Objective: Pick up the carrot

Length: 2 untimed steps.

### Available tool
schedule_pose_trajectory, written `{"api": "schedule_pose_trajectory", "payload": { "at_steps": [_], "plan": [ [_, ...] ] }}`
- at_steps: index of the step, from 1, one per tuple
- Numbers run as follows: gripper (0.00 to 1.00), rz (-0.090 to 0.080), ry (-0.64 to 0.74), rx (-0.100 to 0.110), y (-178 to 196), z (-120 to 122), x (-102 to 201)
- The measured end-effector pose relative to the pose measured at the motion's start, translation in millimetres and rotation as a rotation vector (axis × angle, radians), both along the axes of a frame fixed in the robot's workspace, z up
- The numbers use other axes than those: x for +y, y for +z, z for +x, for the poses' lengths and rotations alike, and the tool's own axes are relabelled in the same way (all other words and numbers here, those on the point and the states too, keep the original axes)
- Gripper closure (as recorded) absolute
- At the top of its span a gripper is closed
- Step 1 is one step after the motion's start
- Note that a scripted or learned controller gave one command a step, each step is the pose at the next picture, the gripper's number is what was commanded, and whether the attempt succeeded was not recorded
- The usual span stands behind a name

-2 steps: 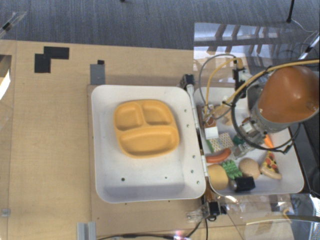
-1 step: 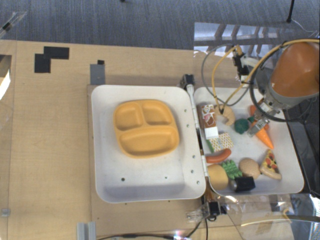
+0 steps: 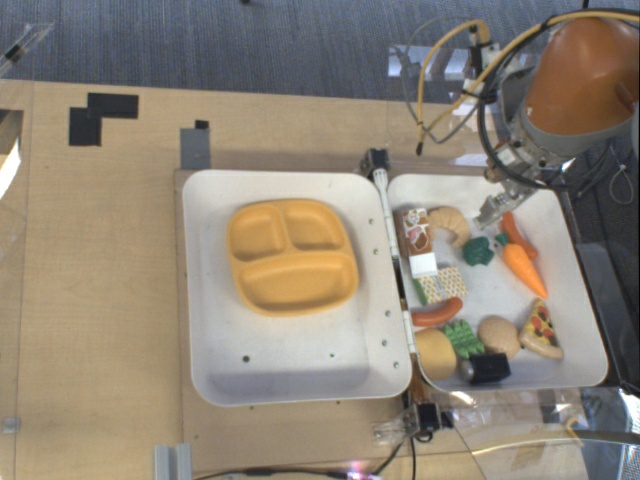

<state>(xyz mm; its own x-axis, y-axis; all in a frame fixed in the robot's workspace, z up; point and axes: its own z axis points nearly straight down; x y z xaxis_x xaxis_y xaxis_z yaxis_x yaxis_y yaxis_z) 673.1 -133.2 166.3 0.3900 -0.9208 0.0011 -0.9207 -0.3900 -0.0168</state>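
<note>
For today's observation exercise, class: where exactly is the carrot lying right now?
The carrot lies in the right bin near its far right side, just right of the green broccoli piece, with the pizza slice below it.

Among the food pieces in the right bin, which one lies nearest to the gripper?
The carrot: its top end lies just beside the gripper, while the croissant and the pizza slice lie farther off.

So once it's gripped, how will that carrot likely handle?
The carrot looks like smooth moulded toy food, so probably stiff and light. Its tapered, rounded body could slip toward the thin end or roll. The gripper sits beside its leafy end.
</note>
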Motion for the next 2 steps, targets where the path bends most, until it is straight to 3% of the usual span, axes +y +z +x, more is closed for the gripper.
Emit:
{"api": "schedule_pose_trajectory", "payload": {
  "at_steps": [1, 2],
  "plan": [
    [1.0, -0.01, 0.344, -0.004, 111.7, -1.6, -21.3],
    [1.0, -0.004, 0.503, 0.018, 10.2, -53.9, -53.1]
  ]
}}
